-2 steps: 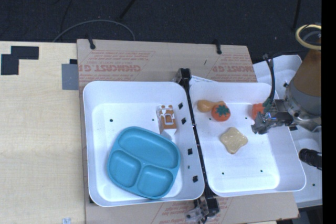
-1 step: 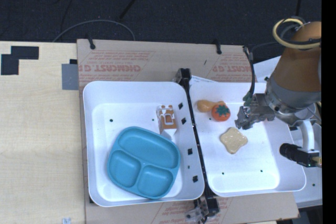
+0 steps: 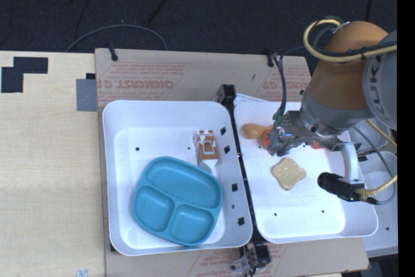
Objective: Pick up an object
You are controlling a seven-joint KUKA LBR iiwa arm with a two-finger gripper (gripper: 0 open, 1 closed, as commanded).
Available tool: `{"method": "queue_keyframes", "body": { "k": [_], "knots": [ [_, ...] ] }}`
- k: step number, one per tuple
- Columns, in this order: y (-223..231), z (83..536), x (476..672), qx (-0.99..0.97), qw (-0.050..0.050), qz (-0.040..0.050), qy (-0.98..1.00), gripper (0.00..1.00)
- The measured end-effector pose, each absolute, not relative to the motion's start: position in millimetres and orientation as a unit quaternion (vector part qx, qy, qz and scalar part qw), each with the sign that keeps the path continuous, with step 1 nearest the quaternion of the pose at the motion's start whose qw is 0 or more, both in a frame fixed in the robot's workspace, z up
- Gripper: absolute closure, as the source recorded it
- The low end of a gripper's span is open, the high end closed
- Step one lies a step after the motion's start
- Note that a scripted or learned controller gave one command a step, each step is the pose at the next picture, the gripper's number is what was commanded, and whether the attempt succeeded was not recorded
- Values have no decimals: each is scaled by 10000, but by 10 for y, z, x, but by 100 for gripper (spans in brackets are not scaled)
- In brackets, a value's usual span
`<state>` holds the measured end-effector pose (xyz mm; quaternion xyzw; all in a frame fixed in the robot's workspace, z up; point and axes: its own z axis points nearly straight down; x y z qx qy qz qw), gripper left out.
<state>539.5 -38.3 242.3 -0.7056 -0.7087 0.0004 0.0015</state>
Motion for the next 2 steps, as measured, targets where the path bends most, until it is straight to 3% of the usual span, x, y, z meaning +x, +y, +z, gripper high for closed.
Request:
{"method": "queue_keyframes", "body": {
  "k": [2],
  "knots": [
    [563, 2444, 5559, -7058, 13, 8, -7084, 100]
  ]
}}
